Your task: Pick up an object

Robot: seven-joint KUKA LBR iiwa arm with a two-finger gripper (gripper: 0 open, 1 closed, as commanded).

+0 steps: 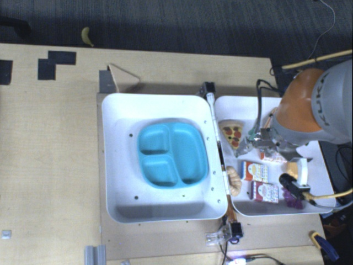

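— Where's the gripper (255,142)?
— Down inside the right bin (237,101), about halfway between its far and near edges, closer to the left wall. The grey arm (331,104) hangs over it from the right, so whether it's spread or pinching anything, I can't tell.
— What's there to pick?
— A pizza slice (232,132), a pale wedge with red dots, lies flat toward the bin's far-left corner, just beside the gripper. Toward the near edge lie an orange-and-white box (256,171) and, nearer still, a red box (265,191). A beige lumpy piece (234,179) sits against the left wall, and a purple thing (293,200) near the near-right corner.
— And around it?
— The left bin (110,164) holds a blue divided tray (172,153) in its middle. Both bins stand on a pale bench (49,164) with black patches (55,62) at its far-left corner. Past the far edge is dark carpet (165,10), with a small yellow thing (87,36) on it.
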